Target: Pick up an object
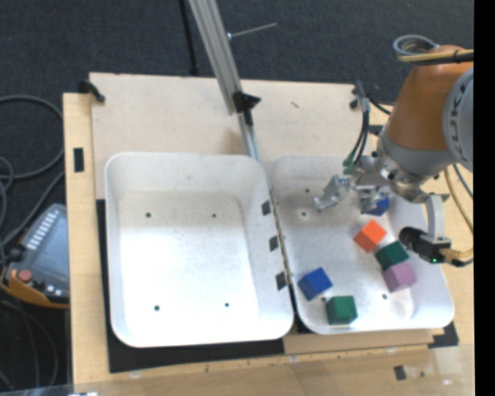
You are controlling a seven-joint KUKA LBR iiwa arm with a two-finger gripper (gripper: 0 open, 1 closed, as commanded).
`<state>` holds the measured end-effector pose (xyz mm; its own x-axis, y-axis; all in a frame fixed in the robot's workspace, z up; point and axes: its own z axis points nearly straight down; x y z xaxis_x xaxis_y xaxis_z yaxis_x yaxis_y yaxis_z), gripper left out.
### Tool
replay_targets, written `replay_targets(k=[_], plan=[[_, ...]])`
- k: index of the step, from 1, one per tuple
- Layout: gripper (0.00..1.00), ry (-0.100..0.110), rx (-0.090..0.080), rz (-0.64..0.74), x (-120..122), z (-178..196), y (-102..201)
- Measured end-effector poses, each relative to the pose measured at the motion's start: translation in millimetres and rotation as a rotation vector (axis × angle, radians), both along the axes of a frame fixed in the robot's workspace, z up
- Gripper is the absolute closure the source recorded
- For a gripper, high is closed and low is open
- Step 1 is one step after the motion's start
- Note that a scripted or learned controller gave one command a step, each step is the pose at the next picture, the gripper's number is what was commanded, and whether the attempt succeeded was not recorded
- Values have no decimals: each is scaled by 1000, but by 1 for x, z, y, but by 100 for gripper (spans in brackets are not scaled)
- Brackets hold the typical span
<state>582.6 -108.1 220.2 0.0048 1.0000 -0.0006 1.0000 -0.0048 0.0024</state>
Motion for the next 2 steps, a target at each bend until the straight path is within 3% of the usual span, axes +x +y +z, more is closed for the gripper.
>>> replay_targets(k=[1, 2], plan=[[100, -4, -1, -3, 1, 11, -2], [0, -3, -1, -3, 1, 11, -1]])
